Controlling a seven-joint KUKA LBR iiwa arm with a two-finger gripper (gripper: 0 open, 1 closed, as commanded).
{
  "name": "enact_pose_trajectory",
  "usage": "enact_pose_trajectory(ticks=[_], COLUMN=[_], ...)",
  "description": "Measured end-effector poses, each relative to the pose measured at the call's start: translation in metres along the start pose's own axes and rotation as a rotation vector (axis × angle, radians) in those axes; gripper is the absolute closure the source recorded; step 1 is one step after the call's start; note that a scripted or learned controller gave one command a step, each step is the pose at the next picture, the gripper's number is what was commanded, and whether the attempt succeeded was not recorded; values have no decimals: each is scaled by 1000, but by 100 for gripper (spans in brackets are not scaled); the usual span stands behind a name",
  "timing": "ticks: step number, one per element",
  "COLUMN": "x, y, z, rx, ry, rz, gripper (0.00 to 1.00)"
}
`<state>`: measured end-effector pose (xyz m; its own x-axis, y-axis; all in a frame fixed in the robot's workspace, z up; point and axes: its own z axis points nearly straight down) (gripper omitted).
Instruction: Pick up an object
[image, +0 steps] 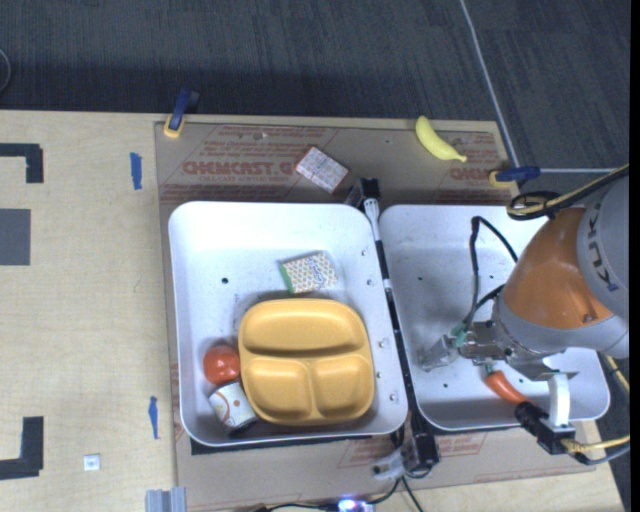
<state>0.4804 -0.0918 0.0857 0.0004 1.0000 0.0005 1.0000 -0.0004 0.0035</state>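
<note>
My gripper (438, 352) is low inside the right bin (430, 240), over its white floor near the middle. An orange carrot-like object (503, 385) lies just right of it, partly hidden under the wrist. In the left bin (200, 250) sit a large yellow divided tray (305, 360), a green-and-white packet (309, 271), a red ball (220, 363) and a small white-and-orange can (232, 404).
Outside the bins, a small patterned box (321, 169) and a yellow banana (438, 140) lie on the cardboard at the back. Blue clamps (180, 110) hold the cardboard. The arm's orange band (560, 280) and cables hang over the right bin's right half.
</note>
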Motion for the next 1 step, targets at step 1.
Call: enact_pose_trajectory(ticks=[1], x=[-1], y=[6], z=[0], rx=[3], ry=[0], rz=[0], gripper=[0])
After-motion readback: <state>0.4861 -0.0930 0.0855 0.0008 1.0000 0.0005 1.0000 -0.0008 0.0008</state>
